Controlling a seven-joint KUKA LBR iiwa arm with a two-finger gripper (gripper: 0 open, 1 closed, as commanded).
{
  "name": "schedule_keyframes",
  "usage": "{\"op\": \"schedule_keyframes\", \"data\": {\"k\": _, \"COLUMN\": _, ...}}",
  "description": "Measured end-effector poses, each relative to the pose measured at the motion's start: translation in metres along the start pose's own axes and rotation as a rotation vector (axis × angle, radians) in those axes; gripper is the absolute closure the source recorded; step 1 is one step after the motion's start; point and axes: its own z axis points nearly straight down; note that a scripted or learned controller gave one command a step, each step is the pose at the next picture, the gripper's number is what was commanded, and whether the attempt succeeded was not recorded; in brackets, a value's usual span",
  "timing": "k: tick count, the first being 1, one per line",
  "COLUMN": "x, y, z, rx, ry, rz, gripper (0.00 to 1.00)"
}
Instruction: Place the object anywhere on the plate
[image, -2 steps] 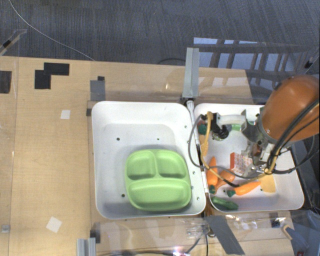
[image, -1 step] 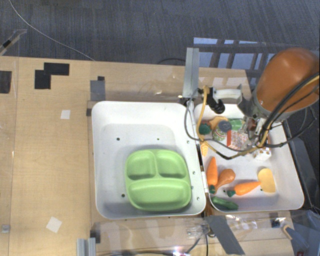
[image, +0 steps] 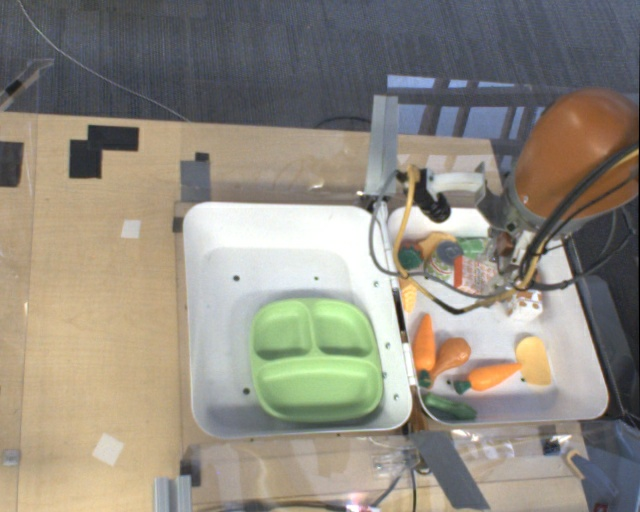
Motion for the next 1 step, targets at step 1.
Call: {"op": "schedule_keyframes", "data": {"k": 1, "x": -0.0281, "y": 0.0036, "z": 0.0168, "rx": -0.003, "ry": -0.006, "rz": 0.005, "gripper": 1.00}}
